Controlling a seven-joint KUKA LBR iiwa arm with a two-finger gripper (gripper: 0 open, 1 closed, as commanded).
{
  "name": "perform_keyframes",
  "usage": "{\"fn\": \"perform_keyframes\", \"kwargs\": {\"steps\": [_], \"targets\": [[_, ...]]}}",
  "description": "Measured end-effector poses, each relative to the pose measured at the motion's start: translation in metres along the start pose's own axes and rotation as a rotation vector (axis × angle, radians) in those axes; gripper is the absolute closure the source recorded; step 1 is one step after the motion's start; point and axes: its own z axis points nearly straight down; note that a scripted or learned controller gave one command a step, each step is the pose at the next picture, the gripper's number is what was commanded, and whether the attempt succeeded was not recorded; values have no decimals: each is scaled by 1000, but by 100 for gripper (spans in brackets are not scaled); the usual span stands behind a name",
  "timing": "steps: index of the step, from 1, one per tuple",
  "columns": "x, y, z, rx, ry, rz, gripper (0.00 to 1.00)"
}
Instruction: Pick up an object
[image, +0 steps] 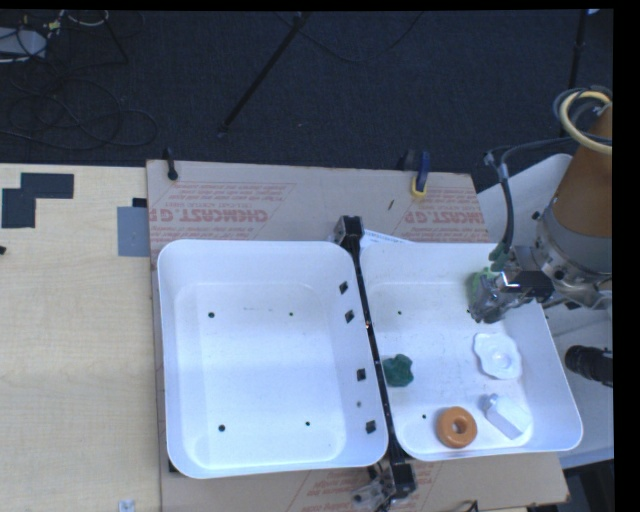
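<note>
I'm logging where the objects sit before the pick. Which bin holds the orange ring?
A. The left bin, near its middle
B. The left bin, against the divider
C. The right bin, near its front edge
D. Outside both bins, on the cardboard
C: the orange ring lies in the right bin near its front edge, between the green object and the grey block.

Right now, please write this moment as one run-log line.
stage: approach | gripper: over right bin, upper right | objects in bin: orange ring, green lump, white piece, grey block
</note>
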Motion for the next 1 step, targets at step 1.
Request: {"fn": "perform_keyframes", "kwargs": {"steps": [1], "targets": [[-22,-8,-81,-29,-8,3,100]]}}
